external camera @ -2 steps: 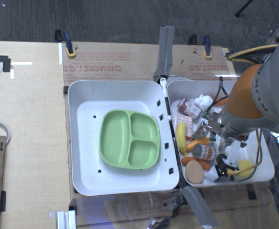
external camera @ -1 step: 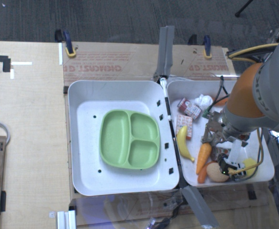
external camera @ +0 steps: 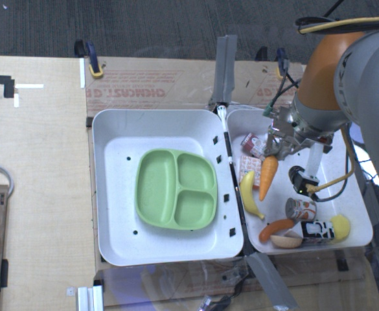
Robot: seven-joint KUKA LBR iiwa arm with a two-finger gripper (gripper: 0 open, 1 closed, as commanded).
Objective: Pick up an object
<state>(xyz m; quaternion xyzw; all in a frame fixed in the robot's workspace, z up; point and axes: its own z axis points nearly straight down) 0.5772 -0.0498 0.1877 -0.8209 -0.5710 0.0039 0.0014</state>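
Pincer (external camera: 271,153) pinching one carrot (external camera: 267,176); one banana (external camera: 249,195), one can (external camera: 299,208); one green plate (external camera: 176,189) in left bin (external camera: 108,173)

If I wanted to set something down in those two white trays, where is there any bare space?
The left bin has bare floor all round the green divided plate, widest along its left wall and near edge. The right bin is crowded: banana, carrot, small can and lemon fill it, with the hand low at its far end.
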